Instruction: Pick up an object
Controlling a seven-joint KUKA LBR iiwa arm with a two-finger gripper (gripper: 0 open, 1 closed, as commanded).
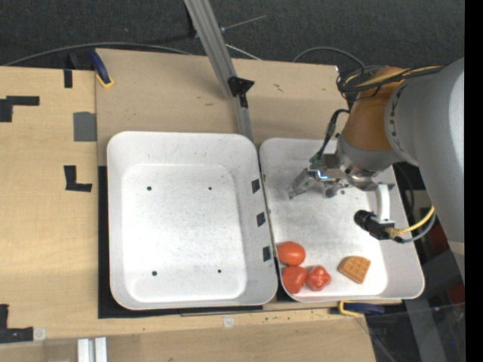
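Gripper (311,185) over right bin (302,157), fingers spread, holding nothing | right bin: three red tomatoes (292,253) at near-left corner, waffle-like cracker (355,268) beside them | left bin (121,149).

Wooden bench (166,96), two white bins (121,202)

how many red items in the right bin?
3, clustered at the near-left corner of the right bin: a round one, another just below it, a third to their right. None look hidden.
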